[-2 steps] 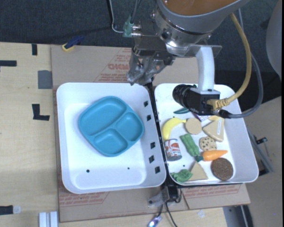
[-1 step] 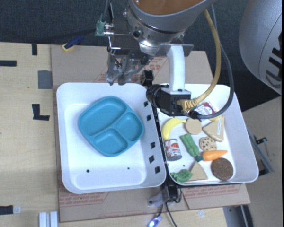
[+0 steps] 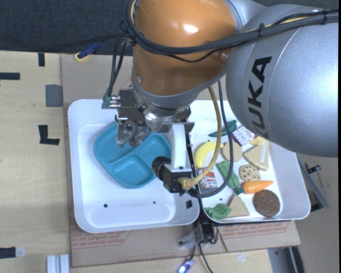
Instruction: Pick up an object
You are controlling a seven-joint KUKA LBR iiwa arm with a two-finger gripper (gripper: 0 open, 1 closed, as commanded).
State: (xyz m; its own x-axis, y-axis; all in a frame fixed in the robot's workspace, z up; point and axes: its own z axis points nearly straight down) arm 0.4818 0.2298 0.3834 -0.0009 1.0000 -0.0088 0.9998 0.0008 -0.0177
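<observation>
The gripper (image 3: pixel 129 134) hangs over the blue dish (image 3: pixel 132 157) in the left bin (image 3: pixel 85 152), at the dish's 11 o'clock edge; its grip state I cannot tell. This looks like the reach-and-grasp step; next likely calls for closing on the rim and lifting.

Robotics lab test bench.
A KUKA arm (image 3: pixel 284 78) over two white bins (image 3: pixel 79 152) on a cardboard-lined bench (image 3: pixel 23 175) with black alignment marks (image 3: pixel 3 81).

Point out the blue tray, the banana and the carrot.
blue tray (image 3: pixel 128 166), camera view, front compartment floor.
banana (image 3: pixel 205 152), camera view, middle of its curve.
carrot (image 3: pixel 257 186), camera view, mid-body.
</observation>
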